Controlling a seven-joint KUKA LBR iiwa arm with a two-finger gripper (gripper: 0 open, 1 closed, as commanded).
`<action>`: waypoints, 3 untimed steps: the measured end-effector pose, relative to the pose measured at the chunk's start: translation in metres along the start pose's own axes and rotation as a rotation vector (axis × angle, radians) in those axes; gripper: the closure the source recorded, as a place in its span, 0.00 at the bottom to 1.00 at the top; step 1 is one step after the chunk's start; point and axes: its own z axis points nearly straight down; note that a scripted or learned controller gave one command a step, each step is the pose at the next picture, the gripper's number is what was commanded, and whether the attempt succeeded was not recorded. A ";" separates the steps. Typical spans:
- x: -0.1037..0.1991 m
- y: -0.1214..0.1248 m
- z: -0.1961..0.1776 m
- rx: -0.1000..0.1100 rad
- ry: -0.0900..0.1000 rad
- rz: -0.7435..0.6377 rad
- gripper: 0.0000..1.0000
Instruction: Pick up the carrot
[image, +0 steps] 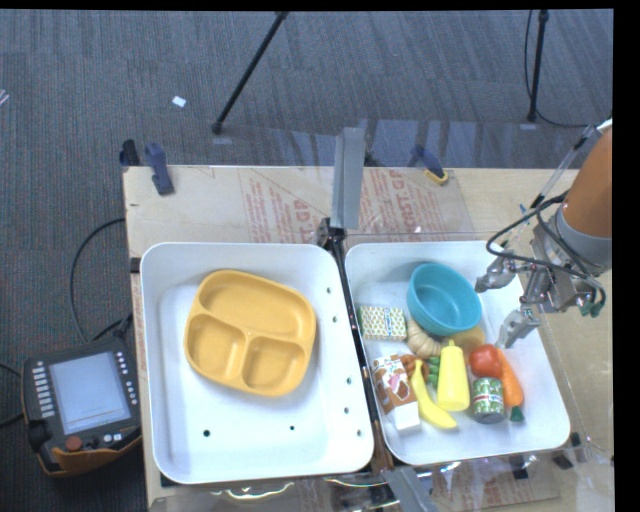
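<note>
The carrot (511, 381) is orange with a green end and lies at the right side of the right bin (548, 425), pointing toward the front. It rests against a red tomato (486, 360) and a small green-labelled can (488, 398). My gripper (505, 308) hangs over the right bin's right side, just behind the tomato and carrot and to the right of the blue bowl (443, 298). Its two fingers stand apart with nothing between them. The gripper is not touching the carrot.
A yellow bottle (452, 375), a banana (432, 401), a small box (395, 387), a beige item (421, 342) and a patterned packet (382, 320) crowd the right bin's middle. The left bin (160, 420) holds a yellow divided plate (250, 331).
</note>
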 end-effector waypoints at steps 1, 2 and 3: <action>0.029 -0.008 0.092 0.000 -0.006 -0.186 0.00; 0.071 0.001 0.104 0.005 -0.031 -0.259 0.00; 0.089 0.047 0.115 0.004 -0.006 -0.819 0.00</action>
